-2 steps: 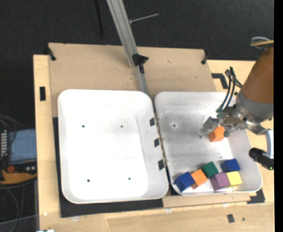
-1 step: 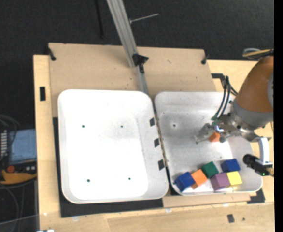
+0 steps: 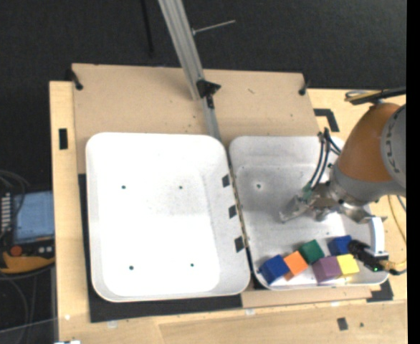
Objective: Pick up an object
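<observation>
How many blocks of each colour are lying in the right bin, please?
Blue blocks: 2
Orange block: 1
Green block: 1
Purple block: 1
Yellow block: 1
Total: 6, all along the near edge of the right bin.

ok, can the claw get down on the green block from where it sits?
Probably yes. The claw hangs over the right bin, up-view from the green block, with bare bin floor between. The orange block and purple block crowd it, so finger room looks tight.
</observation>
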Controlling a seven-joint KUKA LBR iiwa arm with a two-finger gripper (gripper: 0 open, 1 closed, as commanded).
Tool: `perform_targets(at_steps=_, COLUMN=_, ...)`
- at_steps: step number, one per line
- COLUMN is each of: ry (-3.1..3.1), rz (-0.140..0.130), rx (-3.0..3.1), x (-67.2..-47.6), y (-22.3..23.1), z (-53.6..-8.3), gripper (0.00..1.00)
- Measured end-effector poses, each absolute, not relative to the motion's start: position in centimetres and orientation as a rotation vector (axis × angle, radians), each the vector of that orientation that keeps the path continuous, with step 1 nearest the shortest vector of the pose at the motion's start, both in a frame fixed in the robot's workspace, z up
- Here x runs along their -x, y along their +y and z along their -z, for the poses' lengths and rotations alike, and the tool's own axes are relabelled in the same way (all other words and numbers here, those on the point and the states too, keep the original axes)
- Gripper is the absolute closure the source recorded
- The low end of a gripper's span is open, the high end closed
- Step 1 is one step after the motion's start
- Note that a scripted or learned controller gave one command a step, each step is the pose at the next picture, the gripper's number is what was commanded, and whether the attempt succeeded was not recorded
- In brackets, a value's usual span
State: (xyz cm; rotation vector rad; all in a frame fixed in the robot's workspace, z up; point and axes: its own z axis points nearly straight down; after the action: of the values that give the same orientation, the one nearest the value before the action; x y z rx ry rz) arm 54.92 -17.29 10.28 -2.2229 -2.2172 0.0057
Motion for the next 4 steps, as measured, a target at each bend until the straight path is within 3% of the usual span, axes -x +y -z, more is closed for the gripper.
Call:
perform_targets(at_steps=1, ry=-2.214, rz=0.006, rx=2.235, x=-55.2, y=-17.3, z=-11.7, gripper=1.00)
perform_targets(at_steps=4, ry=-2.232, rz=0.006, rx=2.221, x=-56.6, y=-17.7, z=-28.6, gripper=1.00)
